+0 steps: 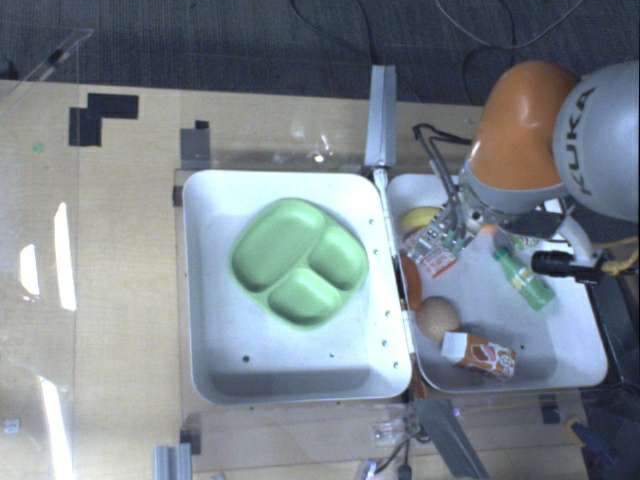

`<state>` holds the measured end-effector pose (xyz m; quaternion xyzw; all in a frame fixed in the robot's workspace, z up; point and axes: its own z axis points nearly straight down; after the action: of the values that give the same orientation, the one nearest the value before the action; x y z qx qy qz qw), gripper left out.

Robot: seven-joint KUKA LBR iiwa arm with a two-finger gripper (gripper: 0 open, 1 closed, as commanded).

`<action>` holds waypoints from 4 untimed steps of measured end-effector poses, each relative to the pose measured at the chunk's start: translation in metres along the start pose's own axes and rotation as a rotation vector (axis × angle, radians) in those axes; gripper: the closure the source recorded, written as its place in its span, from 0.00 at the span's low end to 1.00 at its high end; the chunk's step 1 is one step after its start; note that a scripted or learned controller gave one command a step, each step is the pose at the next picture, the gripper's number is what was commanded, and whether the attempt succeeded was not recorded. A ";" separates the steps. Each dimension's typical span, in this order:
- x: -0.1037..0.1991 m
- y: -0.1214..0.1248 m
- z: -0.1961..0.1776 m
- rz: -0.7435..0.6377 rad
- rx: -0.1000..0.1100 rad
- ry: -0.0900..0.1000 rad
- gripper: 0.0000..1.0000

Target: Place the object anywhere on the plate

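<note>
Two white bins sit side by side on the desk (110, 268), split by a metal divider rail (382, 118). Left bin (215, 358): one item, a green plate (298, 261) with three compartments, lying flat near the bin's centre with nothing on it. Right bin (575, 353): five loose objects counted. One yellow piece (420, 217), banana-like, at the far left corner, partly under the arm's tooling. One orange-red thing (410, 280) along the left wall, just beside the divider; its shape is hard to read. One brown rounded object (437, 317), egg- or potato-like, near the left wall toward the front. One small carton (481, 354) with brown and white print, lying on its side just right of the brown object, near the front rim. One green bottle (523, 278), tilted, lying toward the right side of the bin. One arm (560, 148) comes in from the right, orange band above grey wrist, hanging over the far part of the right bin. Its hand (440, 240) is low over the bin's far left area, between the yellow piece and the orange-red thing; finger detail is a blur of metal and red-white marking, so I cannot tell whether it is open, closed or gripping anything. Black cables (330, 13) loop on the dark floor beyond the desk.
</note>
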<state>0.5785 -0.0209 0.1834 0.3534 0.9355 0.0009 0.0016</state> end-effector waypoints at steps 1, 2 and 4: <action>0.038 -0.007 0.000 -0.053 0.000 0.001 1.00; -0.035 0.019 0.000 -0.098 0.000 -0.002 1.00; 0.000 0.057 0.000 -0.240 -0.002 0.000 1.00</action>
<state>0.6157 0.0219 0.1836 0.2389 0.9710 0.0015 0.0021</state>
